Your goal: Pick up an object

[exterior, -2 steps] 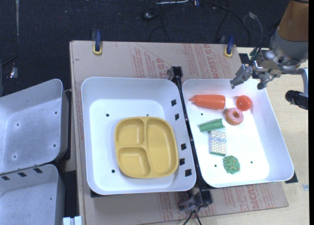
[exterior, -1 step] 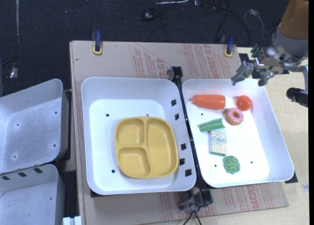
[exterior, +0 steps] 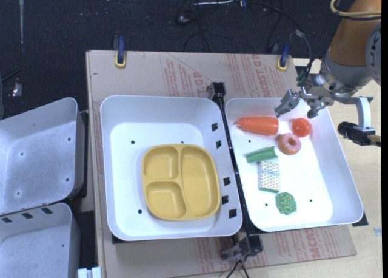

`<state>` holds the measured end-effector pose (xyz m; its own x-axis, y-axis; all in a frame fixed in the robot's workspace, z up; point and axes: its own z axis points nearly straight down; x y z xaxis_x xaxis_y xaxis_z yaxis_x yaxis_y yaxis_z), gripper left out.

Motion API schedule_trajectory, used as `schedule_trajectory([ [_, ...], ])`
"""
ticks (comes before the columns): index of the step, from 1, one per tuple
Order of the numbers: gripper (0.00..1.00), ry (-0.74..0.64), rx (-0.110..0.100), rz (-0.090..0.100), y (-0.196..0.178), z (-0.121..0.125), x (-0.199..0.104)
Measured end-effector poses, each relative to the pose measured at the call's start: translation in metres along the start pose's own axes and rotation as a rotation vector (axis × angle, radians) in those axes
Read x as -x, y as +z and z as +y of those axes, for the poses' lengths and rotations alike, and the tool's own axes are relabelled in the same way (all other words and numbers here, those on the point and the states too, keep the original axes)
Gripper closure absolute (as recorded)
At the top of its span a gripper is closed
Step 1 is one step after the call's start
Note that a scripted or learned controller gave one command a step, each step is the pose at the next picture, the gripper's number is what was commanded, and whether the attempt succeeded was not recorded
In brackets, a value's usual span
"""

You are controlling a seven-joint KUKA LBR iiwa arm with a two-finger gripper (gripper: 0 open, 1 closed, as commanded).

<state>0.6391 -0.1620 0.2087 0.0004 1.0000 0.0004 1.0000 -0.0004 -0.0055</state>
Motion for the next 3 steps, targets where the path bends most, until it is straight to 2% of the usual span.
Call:
schedule_trajectory([
  [1, 0.00, -0.002, 0.000, 0.001, 0.062, -0.001, -0.008],
  [2, 0.00, -0.002, 0.018, -0.007, 0.108, 0.003, -0.007],
  [3, 1.00, -0.002, 0.012, -0.004, 0.098, 0.002, -0.008],
])
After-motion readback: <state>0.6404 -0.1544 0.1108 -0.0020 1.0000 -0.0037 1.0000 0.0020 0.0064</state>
